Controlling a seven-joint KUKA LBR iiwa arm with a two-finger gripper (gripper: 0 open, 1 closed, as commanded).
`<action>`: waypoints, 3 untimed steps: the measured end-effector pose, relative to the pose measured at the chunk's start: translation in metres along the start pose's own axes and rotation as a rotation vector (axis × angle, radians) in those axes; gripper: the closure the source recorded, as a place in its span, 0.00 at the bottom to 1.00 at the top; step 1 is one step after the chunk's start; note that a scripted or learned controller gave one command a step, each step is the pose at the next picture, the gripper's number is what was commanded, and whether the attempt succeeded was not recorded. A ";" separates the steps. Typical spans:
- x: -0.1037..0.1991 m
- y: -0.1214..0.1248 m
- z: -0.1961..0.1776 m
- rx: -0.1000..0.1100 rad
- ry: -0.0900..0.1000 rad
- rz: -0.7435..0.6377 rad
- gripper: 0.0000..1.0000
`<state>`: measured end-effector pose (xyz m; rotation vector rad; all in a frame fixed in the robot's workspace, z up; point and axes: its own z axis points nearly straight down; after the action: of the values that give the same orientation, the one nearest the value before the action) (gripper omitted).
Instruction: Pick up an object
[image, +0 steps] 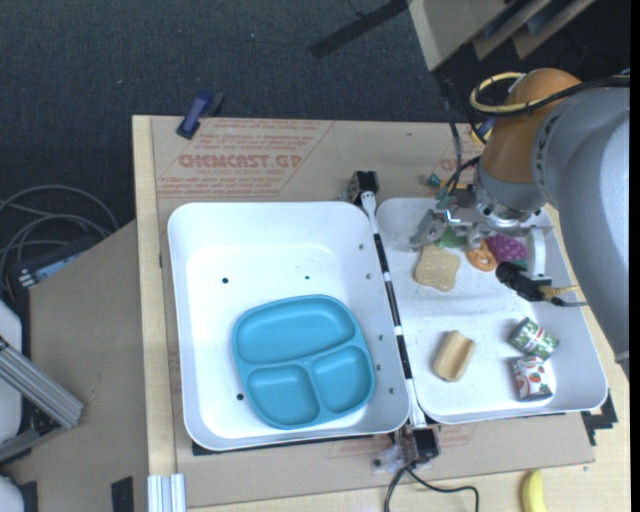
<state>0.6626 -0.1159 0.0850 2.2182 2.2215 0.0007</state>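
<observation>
My pincer (452, 222) hangs low at the far end of the right bin (580, 395); whether it is open or closed I cannot tell. Just below it lies a slice of bread (437, 269), with purple grapes (507, 245) beside. A blue tray (300, 358) sits in the left bin (200, 300).

Two shallow white plastic bins: left bin (190, 300), right bin (580, 385). One light-blue three-compartment plastic tray (300, 357). One tan square cracker-like piece (436, 269). One tan bread-roll-shaped piece (452, 355). Two small printed cartons: green-white carton (533, 338), red-white carton (533, 377). One purple grape bunch (507, 245). One orange ring-shaped piece (481, 259).
</observation>
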 end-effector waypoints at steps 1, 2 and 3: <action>0.000 0.001 -0.011 -0.003 -0.002 -0.001 1.00; 0.000 0.001 -0.010 -0.002 -0.001 -0.001 0.00; -0.043 -0.014 -0.005 -0.007 -0.002 0.001 0.00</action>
<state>0.6486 -0.1590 0.0897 2.2143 2.2162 0.0069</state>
